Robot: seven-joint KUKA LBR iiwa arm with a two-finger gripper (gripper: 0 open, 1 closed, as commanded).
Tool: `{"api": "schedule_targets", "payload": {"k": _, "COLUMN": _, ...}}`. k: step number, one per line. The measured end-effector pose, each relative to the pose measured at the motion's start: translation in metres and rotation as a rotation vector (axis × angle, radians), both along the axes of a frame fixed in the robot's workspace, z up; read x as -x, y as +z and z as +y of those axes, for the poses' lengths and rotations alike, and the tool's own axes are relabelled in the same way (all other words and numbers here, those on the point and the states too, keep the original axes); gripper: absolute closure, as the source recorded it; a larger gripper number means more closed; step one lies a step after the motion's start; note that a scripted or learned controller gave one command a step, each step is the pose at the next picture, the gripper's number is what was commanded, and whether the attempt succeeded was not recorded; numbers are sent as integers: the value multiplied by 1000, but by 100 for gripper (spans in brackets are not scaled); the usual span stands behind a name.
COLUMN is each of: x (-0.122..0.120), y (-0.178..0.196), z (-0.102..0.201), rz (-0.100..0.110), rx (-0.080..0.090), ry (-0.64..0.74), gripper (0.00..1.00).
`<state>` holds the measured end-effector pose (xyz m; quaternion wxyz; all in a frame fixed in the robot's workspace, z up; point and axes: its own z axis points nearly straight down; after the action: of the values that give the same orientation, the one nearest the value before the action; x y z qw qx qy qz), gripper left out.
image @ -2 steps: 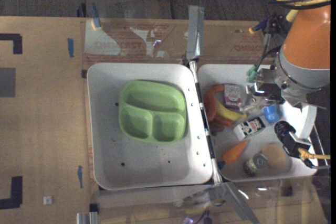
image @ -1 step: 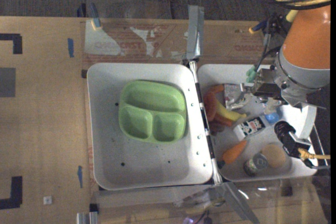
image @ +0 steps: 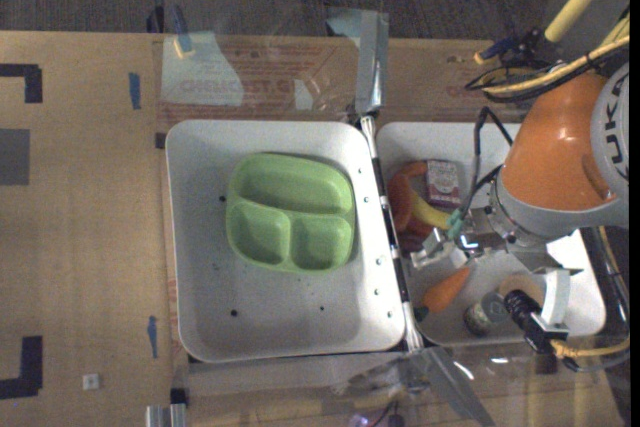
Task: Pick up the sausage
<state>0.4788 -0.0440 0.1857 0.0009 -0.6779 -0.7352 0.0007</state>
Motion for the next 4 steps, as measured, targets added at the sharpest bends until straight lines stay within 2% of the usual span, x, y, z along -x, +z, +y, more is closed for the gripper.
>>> {"api": "schedule_targets", "payload": {"k": 1, "x": -3, "y": -99, "z": -59, "rz": -9, "rx": 1, "ry": 16, "gripper": 0}}
{"api": "schedule_targets", "payload": {"k": 2, "x": -4, "y": -88, "z": -59, "rz": -14, "rx": 2, "ry": 15, "gripper": 100}}
{"api": "schedule_targets", "payload": {"k": 3, "x": -3, "y": -88, "z": -59, "rz": -13, "rx": 1, "ry": 14, "gripper": 0}}
{"api": "schedule_targets", "payload": {"k": 4, "x": -74, "y": -99, "z": -63, "rz": -7, "rx": 2, "ry": 171, "gripper": 0}}
